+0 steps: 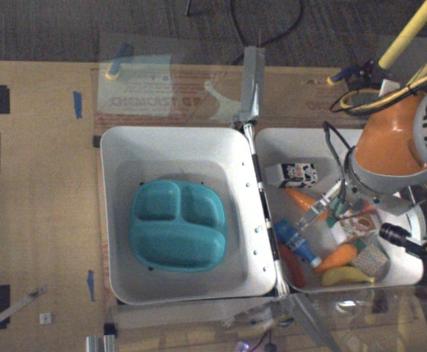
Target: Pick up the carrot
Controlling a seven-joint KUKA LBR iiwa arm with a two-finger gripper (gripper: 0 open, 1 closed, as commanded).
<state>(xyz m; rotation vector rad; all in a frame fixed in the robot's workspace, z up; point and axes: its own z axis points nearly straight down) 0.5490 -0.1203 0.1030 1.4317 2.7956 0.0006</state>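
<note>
Lower right of frame, right bin [411, 273]: a yellow banana [348, 276] is seen at the bottom wall, with an orange carrot [338, 256] just above it, lying free. A blue bottle [297, 241] and a red item [292, 265] are seen to its left. Mid-frame, a teal divided plate [177, 226] is seen in the left bin [118, 152]. Further up, the gripper [323, 207] is poised over a second orange piece [301, 197]; jaw state cannot be told. A small carton [294, 174] is placed at the top.
</note>
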